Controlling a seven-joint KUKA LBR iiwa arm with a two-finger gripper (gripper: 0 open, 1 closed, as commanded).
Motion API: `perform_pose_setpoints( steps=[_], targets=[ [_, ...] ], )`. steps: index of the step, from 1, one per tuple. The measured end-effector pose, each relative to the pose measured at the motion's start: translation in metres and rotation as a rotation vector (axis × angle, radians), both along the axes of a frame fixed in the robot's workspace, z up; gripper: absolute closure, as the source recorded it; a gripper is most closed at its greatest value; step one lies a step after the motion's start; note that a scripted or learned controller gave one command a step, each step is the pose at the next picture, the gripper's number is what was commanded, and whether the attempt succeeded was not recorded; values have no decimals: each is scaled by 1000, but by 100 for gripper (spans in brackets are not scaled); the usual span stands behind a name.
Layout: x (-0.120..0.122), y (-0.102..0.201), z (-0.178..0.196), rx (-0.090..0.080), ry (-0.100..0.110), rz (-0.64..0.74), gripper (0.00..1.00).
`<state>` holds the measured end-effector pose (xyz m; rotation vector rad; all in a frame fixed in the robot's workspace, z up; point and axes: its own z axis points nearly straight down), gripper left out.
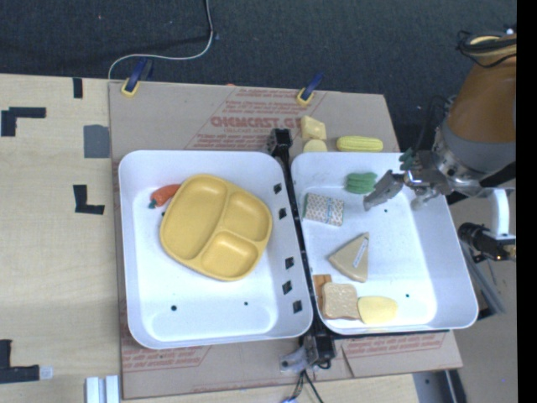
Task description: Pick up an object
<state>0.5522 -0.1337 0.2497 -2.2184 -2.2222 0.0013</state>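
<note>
The right bin [436, 305] holds the loose pieces on offer: a green ridged toy vegetable [362, 182] near its upper edge, a small patterned grey-blue block [324, 209] by the left wall, a tan wedge like a cheese slice [351, 258] near the middle, and along the lower edge a toast-like bread slice [339, 300] touching a pale yellow oval piece [377, 310]. The gripper [388, 188] hangs over the upper right part of this bin, just right of the green vegetable and apart from it, with nothing visibly between its fingers; whether the fingers are spread or closed cannot be told from this slant. Behind it the grey arm with its orange band [487, 99] enters from the right. The left bin [138, 309] carries a yellow divided plate [216, 226] lying tilted across its upper middle, with an orange carrot-like piece [164, 194] tucked against the plate's upper left rim. Beyond the bins, on the cardboard sheet [243, 120], lie a pale yellow block [313, 128], a small rounded cream piece [315, 147] and a toy corn cob [359, 144]. Two clamps, a yellow-and-blue clamp [134, 80] and a blue clamp [309, 88], pinch the sheet's far edge.
</note>
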Motion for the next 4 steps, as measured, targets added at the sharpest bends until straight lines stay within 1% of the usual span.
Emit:
perform_pose_setpoints(
  steps=[1, 2, 3, 4],
  targets=[
    [19, 29, -171, -3, -5, 1, 0],
    [87, 3, -148, -3, -6, 2, 0],
    [115, 22, -159, -4, 21, -7, 0],
    [114, 24, -159, -5, 18, -11, 0]
  ],
)
